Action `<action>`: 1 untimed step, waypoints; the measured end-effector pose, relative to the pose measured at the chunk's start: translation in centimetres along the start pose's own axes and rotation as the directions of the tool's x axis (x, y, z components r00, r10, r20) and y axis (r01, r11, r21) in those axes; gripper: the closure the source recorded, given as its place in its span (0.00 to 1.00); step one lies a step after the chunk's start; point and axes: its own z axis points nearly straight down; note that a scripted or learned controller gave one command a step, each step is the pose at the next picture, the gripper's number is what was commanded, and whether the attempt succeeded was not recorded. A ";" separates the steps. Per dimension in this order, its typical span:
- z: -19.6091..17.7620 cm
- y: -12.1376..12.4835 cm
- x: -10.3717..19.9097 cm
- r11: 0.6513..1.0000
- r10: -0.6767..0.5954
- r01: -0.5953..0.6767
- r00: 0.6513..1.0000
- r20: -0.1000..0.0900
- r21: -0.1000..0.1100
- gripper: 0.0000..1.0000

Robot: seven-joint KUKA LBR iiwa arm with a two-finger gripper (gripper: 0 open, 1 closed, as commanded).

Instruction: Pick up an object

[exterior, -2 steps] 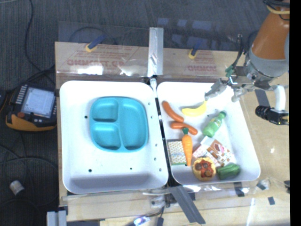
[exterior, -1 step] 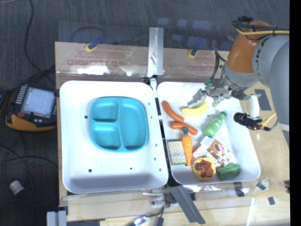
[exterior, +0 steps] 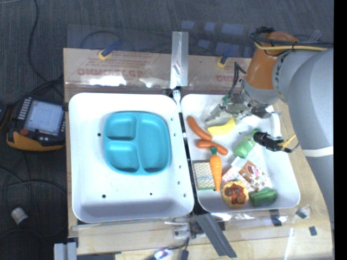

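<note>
**Crowded right bin, pincer low over the banana**

Dark carpet surrounds your worktop (exterior: 76,58), which carries two shallow white bins side by side. You have the left bin (exterior: 87,199) with a teal divided plate (exterior: 136,142) in it, smooth and rounded, and the right bin (exterior: 287,183) packed with toy food. Your pincer (exterior: 232,110) sits at the far end of the right bin, just over a yellow banana (exterior: 222,128). Whether it is open or closed you cannot tell at this slant, and nothing is clearly held.

Watch the crowding. The banana looks like smooth, curved hard plastic, so I judge it could squirt out sideways if pinched off-centre. A sausage (exterior: 196,127) lies just left of it and a green bottle (exterior: 245,145) just to its near right; either could get nudged or caught along with it.

Nearer you lie a small orange piece (exterior: 205,144), a tapered carrot (exterior: 216,169), a flat patterned packet (exterior: 203,176), a glossy printed packet (exterior: 246,173), a round pizza-like piece (exterior: 235,193) and a green pepper (exterior: 263,197). The flat packets would be hard to get under, I'd guess.
</note>
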 end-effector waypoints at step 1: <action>-0.1 -3.5 0.0 0.996 0.091 -0.091 0.996 -0.003 -0.002 0.00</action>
